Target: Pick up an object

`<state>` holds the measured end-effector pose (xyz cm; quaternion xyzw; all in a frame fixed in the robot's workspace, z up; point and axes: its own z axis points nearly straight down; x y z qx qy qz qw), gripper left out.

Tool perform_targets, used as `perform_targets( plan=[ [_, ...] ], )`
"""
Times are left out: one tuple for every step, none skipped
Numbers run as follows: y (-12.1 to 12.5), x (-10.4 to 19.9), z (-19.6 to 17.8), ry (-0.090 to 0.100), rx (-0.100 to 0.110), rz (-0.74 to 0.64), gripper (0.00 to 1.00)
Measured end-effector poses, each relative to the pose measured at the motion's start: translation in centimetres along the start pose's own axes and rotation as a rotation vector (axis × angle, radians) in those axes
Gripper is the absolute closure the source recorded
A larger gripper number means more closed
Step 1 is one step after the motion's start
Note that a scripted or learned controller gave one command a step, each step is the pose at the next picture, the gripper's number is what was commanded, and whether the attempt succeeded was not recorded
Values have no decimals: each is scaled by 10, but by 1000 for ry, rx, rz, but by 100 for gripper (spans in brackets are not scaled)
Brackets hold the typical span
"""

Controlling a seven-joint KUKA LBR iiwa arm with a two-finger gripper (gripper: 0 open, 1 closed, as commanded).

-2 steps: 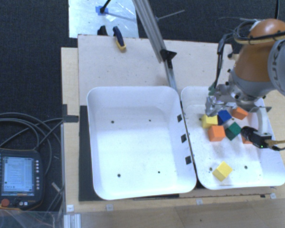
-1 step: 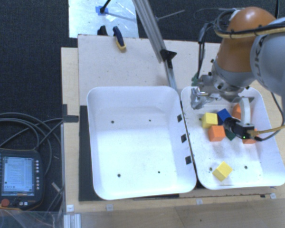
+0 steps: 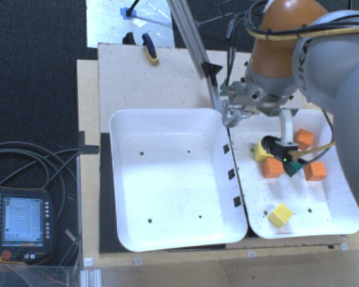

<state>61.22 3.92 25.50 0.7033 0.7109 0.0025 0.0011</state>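
The pincer (image 3: 231, 118) is hanging over the far rim of the bins, at the point where the dividing wall (image 3: 233, 173) is meeting that rim. Whether it is standing apart or together cannot be told from this view, and no thing is visibly sitting in its grasp.

All candidate things are lying in the right bin (image 3: 341, 220), toward the view's lower right from the pincer. The yellow piece (image 3: 258, 154) is lying nearest, just inside the dividing wall. Past it, the near orange block (image 3: 273, 168) is sitting just beside a green piece (image 3: 294, 170). The side orange block (image 3: 315, 171) and the far orange block (image 3: 304, 139) are closing the cluster. The yellow cube (image 3: 280, 215) is lying alone near the front wall, well apart from the cluster.

Judgement: the coming move is calling for a traverse away from the left bin (image 3: 116, 160) and into the right bin, then a descent. The lone yellow cube is offering the clearest approach.
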Motion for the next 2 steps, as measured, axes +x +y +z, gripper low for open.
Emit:
perform_targets(
  plan=[
    [19,45,-8,-1,0,1,100],
    [18,42,-7,-3,3,4,0]
  ],
)
